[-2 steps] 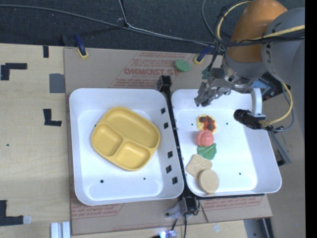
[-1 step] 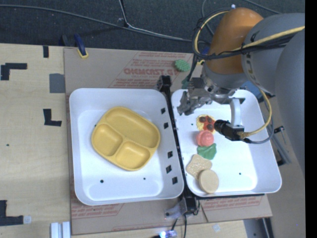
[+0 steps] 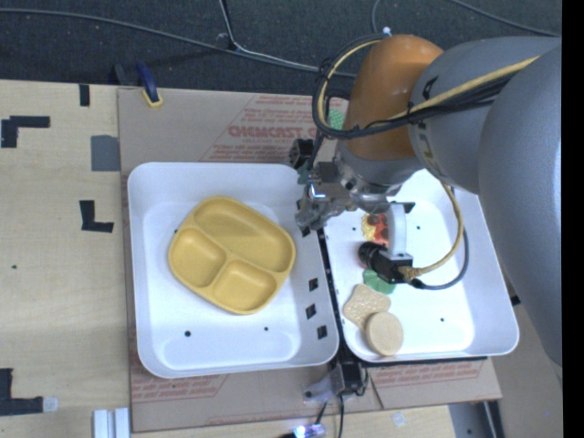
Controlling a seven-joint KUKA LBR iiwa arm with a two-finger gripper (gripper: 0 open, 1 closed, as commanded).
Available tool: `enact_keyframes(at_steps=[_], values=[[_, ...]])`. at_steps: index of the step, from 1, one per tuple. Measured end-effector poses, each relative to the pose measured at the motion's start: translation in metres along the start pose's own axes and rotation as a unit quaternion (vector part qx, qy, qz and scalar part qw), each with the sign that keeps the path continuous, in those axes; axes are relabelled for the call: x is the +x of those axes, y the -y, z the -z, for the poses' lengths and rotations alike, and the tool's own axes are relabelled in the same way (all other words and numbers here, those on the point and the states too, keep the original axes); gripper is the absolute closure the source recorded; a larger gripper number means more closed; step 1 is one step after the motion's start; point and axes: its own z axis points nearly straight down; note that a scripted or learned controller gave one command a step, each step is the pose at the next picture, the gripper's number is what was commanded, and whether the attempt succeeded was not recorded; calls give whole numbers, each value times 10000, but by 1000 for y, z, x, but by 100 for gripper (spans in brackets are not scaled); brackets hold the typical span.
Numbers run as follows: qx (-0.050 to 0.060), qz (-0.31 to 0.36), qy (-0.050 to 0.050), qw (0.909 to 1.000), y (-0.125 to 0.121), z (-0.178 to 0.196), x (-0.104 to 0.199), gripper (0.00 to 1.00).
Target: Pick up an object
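Looming closest to the lens, the grey arm (image 3: 525, 144) is reaching in from the right, its orange band arching over the right bin (image 3: 447, 322). The gripper (image 3: 312, 210) is hanging low at the bin's left wall, just about over the ridge where the two bins are meeting. How far it is spread, and whether anything is caught in it, I cannot tell, since the wrist is covering it from above.

The likeliest target, in my judgement, is the small red-and-orange piece (image 3: 375, 228), which is lying in the upper left of the right bin, just to the right of the gripper and partly tucked under the wrist. Its long axis seems to be running up and down the view, though too little is showing to be sure. So the coming move is turning on a short sideways shift rightward into the bin.

Below it a green piece (image 3: 378, 284) is lying, then a tan square piece (image 3: 363, 303) touching a round tan disc (image 3: 384, 333) near the bin's front left corner.

Further out, a yellow divided plate (image 3: 232, 254) is sitting in the middle of the left bin (image 3: 169, 345), on the gripper's other side and lower left of it.
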Motion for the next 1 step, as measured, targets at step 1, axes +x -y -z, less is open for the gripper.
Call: enact_keyframes(at_steps=[1], values=[[-15,10,-7,10000,13,11,51,100]])
